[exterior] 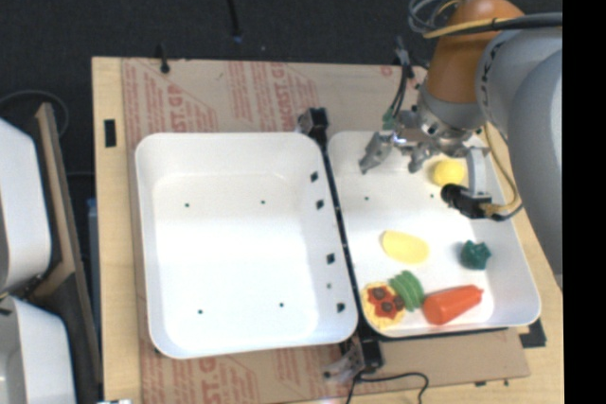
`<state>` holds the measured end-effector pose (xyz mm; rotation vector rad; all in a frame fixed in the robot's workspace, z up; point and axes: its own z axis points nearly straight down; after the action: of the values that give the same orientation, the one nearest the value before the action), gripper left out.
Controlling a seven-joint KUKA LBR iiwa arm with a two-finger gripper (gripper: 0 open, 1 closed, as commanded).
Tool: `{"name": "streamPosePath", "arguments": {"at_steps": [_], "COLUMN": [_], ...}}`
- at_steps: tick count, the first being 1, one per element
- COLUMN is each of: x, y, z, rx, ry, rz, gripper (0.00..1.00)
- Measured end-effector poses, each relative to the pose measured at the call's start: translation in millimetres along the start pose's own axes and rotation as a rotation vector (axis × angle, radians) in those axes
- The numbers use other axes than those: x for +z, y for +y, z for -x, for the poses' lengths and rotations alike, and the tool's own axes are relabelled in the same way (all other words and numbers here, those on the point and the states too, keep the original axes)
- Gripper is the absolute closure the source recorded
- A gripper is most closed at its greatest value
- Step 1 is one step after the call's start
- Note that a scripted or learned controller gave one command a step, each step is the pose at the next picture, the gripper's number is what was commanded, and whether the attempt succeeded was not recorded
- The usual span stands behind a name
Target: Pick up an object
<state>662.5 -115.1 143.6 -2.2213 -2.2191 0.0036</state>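
Note:
My gripper (390, 160) hangs over the far left part of the right bin (365, 203), open, with nothing between its fingers. Just right of it lies a small yellow ball-like toy (448, 172). Further forward in the same bin sit a flat yellow piece (405, 247), a dark green lump (474, 254), an orange carrot (453, 302), a green ridged piece (409, 288) and a pizza-like slice with red dots (382, 302).
The left bin (237, 241) adjoins the right one along a black-clipped divider (331, 213). Both bins rest on a cardboard sheet (218, 99). The grey arm with its orange band (464, 52) fills the upper right.

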Motion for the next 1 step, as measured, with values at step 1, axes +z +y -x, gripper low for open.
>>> {"name": "streamPosePath", "arguments": {"at_steps": [1], "x": [-13.5], "y": [1.1], "z": [0.6], "rx": [0.001], "ry": [0.0], "rz": [0.006], "gripper": [1.0]}}
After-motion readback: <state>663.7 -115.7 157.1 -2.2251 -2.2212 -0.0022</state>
